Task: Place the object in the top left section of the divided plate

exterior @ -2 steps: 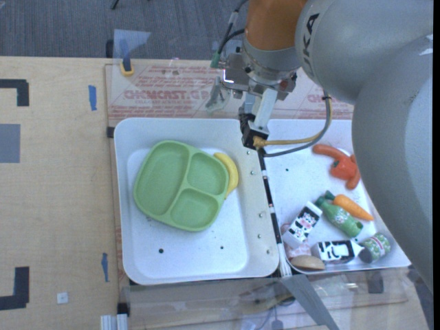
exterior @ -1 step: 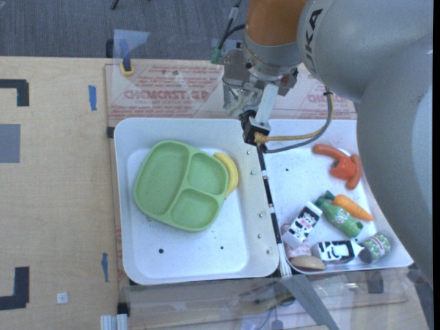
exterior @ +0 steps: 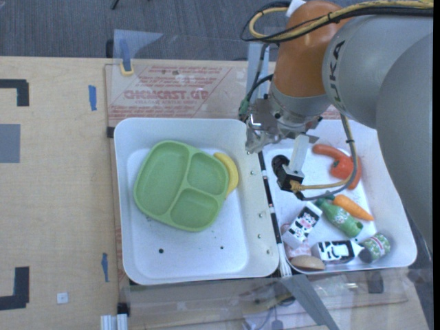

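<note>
Pincer [exterior: 267, 139], open or closed unclear, hangs over the right bin [exterior: 388, 191]'s left edge, apparently picking; next comes a sure grasp, then the green plate [exterior: 180, 184].

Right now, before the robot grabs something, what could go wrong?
1. The carrot, green bottle and spotted box lie packed together in the right bin, so a grab might catch two or knock one away.
2. The banana rests against the plate's right edge; a bump there could shift the plate.
3. The gripper hangs close to the wall between the bins and might hit it.
</note>
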Robot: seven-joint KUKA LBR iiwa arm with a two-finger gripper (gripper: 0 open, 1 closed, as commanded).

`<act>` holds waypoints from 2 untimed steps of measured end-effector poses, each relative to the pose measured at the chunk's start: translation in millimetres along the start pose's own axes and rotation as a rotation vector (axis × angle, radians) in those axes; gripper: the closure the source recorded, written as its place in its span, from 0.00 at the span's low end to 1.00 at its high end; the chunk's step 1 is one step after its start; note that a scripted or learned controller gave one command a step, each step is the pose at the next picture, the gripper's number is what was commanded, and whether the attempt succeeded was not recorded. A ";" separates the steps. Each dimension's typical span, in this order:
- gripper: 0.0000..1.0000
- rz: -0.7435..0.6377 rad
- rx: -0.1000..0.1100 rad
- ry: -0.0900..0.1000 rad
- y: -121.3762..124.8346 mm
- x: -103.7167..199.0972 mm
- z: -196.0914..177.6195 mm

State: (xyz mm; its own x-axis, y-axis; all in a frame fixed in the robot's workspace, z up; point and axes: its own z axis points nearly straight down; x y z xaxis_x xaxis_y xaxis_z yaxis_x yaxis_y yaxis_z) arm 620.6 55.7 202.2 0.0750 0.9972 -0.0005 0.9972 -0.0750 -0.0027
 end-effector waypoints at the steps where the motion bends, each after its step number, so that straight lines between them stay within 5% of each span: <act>1: 1.00 -0.168 0.001 0.001 -26.9 -23.4 18.9; 2: 1.00 -0.342 -0.005 0.000 -10.7 4.1 18.5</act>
State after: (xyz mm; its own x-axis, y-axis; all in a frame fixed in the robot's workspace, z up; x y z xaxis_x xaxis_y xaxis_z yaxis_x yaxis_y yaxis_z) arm 610.2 60.5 183.8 -0.2639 0.9646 -0.0007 0.9645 0.2639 0.0017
